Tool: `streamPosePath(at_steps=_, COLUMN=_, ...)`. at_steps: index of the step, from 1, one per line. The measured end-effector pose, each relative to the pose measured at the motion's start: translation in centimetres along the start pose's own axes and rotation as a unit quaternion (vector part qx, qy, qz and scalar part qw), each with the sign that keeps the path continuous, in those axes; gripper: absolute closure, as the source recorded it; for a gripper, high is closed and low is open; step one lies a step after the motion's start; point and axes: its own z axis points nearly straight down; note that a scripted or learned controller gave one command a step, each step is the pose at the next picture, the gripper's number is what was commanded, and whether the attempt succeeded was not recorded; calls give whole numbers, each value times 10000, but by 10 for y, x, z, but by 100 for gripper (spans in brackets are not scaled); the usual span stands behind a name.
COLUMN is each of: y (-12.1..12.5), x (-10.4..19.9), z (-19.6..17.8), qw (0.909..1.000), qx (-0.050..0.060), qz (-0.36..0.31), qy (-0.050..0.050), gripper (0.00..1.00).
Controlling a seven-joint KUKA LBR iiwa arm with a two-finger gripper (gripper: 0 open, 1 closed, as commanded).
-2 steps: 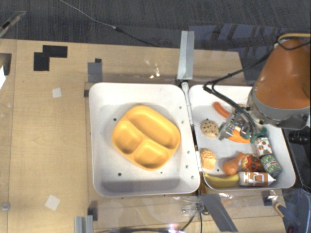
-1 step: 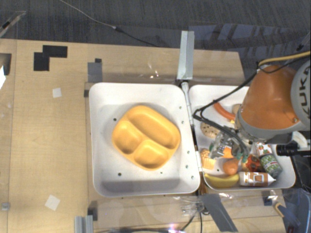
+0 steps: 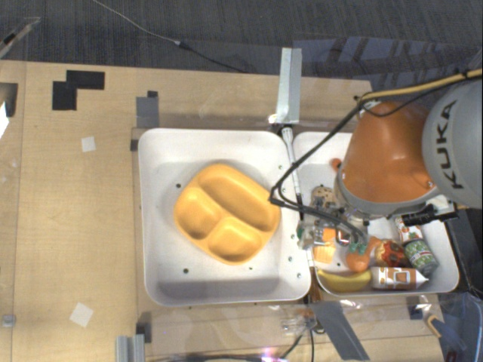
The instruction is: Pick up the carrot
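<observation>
Carrot (image 3: 357, 262) sits in the right bin (image 3: 451, 277), just above the banana (image 3: 343, 280) — gripper (image 3: 337, 232) hangs just up-left of it, nearly over it. Can't tell jaw state or the carrot's long axis — arm hides much.

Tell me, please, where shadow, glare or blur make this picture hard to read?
Camera view: the arm's shadow darkens the right bin around the claw, so the small items blur together; the yellow tray in the left bin is evenly lit, with soft shading below it.
</observation>
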Motion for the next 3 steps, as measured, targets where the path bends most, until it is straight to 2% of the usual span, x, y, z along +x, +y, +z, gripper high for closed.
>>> streamPosePath(at_steps=3, y=4, x=-8, z=-35, qw=9999, qx=-40, qz=-24, qy=-125, gripper=100)
